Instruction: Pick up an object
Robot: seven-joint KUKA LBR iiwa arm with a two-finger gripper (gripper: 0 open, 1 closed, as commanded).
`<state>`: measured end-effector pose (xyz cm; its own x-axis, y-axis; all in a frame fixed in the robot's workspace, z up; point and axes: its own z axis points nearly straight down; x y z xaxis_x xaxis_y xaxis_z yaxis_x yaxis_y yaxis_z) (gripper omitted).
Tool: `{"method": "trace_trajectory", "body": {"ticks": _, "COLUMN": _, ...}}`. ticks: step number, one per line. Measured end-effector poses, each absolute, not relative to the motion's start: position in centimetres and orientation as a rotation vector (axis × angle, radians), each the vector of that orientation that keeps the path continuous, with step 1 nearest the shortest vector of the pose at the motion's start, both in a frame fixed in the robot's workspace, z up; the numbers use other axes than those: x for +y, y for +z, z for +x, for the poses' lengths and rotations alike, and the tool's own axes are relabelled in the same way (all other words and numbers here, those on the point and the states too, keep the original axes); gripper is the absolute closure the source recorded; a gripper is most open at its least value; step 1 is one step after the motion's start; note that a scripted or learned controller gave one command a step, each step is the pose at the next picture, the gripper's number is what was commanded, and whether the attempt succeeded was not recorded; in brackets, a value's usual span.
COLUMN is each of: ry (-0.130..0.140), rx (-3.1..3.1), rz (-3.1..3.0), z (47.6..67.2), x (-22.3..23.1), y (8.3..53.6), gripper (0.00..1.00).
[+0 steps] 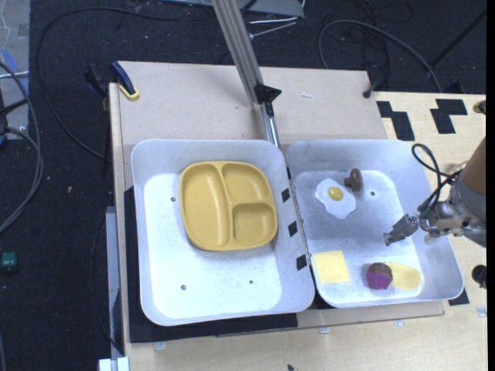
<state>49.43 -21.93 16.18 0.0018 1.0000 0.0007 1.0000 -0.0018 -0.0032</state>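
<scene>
While hung low over the right bin's [433, 207] right edge, end effector [401, 232] seemed parted, grasping nothing; leaned toward purple object [378, 276] near front edge, likely easiest reach.

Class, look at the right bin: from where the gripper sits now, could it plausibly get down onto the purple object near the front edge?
Probably yes. The gripper hangs over the right bin, and the purple object lies just in front of it, with bare floor between. A pale yellow piece touches its side, which may crowd one finger.

The bins [155, 230] look like matt white plastic, faintly speckled. The yellow tray [229, 205] is smooth, slightly glossy plastic. The bench [193, 103] looks like matt board.
</scene>
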Motion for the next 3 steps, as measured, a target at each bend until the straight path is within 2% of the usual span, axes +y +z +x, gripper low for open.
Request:
{"method": "trace_trajectory", "body": {"ticks": 1, "ry": 0.003, "rx": -2.216, "rz": -2.219, "z": 48.7, "x": -21.0, "y": 10.6, "gripper": 0.00}}
{"method": "trace_trajectory", "body": {"ticks": 2, "ry": 0.000, "rx": -2.220, "rz": -2.224, "z": 48.9, "x": -21.1, "y": 11.9, "gripper": 1.00}}
{"method": "trace_trajectory", "body": {"ticks": 3, "ry": -0.002, "rx": -2.224, "rz": -2.226, "z": 48.5, "x": -21.8, "y": 17.9, "gripper": 1.00}}
